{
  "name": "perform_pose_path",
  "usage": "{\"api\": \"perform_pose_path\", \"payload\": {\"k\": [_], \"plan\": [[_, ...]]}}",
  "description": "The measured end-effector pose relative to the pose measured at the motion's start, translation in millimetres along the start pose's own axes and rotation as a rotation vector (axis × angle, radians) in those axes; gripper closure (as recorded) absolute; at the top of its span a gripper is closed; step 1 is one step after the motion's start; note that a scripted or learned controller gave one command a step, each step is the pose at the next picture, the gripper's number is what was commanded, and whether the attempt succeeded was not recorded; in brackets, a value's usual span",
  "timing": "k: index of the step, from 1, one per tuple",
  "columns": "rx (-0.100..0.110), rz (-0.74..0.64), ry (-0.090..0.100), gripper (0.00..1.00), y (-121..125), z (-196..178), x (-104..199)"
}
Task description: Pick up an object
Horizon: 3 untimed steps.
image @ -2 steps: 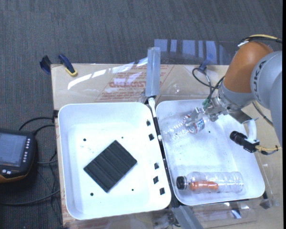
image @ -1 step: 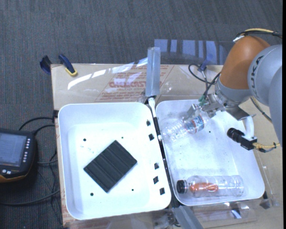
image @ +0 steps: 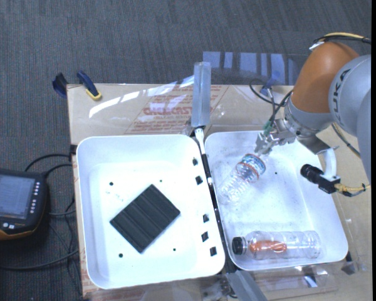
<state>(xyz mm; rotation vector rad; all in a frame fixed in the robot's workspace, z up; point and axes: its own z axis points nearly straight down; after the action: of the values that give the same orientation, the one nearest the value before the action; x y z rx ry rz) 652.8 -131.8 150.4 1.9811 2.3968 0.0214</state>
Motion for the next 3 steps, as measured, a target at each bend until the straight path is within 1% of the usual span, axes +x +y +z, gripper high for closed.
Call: {"api": "perform_pose_path", "payload": {"k": [1,2,3], "plan": [[0.002,0.0,0.001,0.0,-1,1,0],[0.028,-0.113,0.019,0.0,-20,60,10],[0.032,-0.16,0.021,0.0,-53,61,24]]}}
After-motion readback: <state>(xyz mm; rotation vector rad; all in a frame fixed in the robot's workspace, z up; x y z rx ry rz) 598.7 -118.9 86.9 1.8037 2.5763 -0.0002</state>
